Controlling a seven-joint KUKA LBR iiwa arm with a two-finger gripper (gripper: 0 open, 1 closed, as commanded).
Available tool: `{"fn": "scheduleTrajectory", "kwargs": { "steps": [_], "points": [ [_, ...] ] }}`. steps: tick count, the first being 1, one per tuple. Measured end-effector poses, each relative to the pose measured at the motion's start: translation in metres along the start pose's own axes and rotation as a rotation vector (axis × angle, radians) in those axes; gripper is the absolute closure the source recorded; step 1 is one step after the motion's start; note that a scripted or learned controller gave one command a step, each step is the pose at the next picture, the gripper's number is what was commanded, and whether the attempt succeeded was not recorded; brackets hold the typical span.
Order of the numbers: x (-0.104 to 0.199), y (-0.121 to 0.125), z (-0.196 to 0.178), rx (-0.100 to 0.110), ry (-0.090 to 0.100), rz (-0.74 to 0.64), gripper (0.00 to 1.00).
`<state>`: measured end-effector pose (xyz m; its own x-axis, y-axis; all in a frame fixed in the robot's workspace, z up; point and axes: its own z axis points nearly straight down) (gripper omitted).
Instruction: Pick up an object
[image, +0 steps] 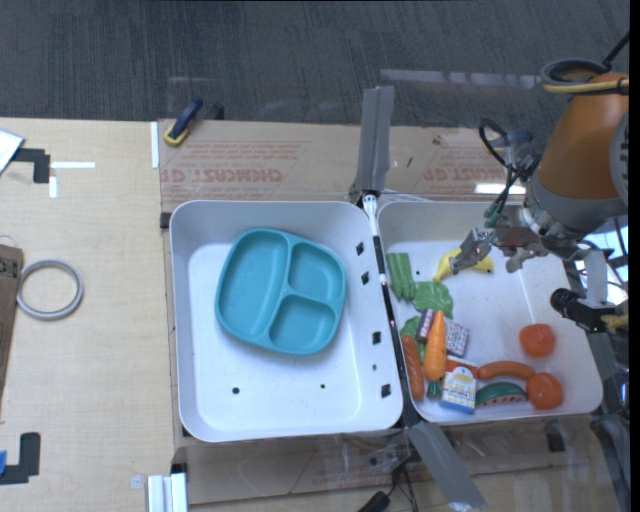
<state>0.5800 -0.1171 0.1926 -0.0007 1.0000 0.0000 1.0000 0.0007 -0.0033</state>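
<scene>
Camera view, catalogue of the right bin (590, 372) and surroundings, all places taken from that bin.

Item 1, likely pick target: a yellow banana-like piece (470, 262) near the bin's far wall, partly covered by the tool (490, 252). The tool hangs directly over it, reaching from the grey arm with the orange band. How wide the tool stands, and whether it has hold of the yellow piece, cannot be told; dark metal parts overlap the piece from this slant. Judged stage: at or near a grasp attempt, outcome unknown.

Item 2: clutter along the bin's left wall: a green piece (401, 274), a green leafy piece (432, 297), an orange carrot (435, 352) and a small printed carton (459, 388), lying pressed together. The crowding probably makes them harder picks than the lone yellow piece.

Item 3: two round orange-red fruits (537, 340) toward the bin's right side, apart from one another, and a sausage-like piece (506, 370) between them.

Item 4: left bin (200, 400), touching the right bin's left wall, holding a teal divided plate (281, 291).

Item 5: tape roll (45, 288) on the tabletop (80, 400), well left of both bins.
</scene>
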Motion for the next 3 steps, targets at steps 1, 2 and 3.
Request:
{"fn": "scheduleTrajectory", "kwargs": {
  "steps": [1, 2, 3],
  "points": [
    [0.016, -0.076, 0.102, -0.001, 0.0, -0.114, 0.0],
    [0.021, -0.102, 0.102, -0.001, 0.001, -0.225, 0.0],
    [0.021, -0.102, 0.093, -0.003, 0.001, -0.222, 1.0]
  ]
}}
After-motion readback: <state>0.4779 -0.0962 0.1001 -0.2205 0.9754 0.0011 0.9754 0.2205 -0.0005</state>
